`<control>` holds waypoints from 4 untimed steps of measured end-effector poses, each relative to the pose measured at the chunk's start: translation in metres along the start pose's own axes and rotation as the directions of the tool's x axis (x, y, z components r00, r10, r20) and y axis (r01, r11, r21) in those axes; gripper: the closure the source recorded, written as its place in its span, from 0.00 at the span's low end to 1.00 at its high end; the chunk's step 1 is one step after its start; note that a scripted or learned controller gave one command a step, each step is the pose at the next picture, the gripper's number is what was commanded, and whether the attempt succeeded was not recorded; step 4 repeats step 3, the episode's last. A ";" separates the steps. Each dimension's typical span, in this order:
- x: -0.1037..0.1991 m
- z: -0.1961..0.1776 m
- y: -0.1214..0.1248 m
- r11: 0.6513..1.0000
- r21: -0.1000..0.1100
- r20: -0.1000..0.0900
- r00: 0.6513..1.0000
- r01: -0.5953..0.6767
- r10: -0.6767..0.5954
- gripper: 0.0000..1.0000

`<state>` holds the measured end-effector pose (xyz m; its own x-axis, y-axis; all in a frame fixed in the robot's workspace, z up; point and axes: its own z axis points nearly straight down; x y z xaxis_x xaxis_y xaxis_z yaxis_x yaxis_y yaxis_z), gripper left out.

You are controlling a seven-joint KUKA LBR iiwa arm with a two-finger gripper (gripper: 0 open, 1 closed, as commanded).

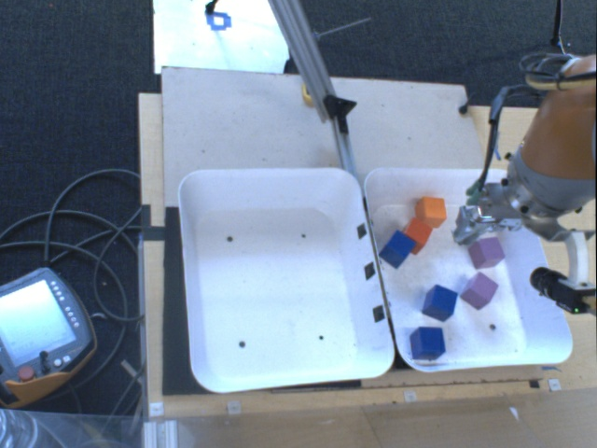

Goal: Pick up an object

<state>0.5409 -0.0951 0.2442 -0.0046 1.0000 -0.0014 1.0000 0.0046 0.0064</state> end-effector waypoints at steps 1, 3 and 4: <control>0.049 0.007 -0.018 1.000 0.006 -0.004 1.000 0.005 -0.005 1.00; 0.153 0.005 -0.039 1.000 0.006 -0.004 1.000 0.006 -0.005 1.00; 0.153 0.005 -0.039 1.000 0.006 -0.004 1.000 0.006 -0.005 1.00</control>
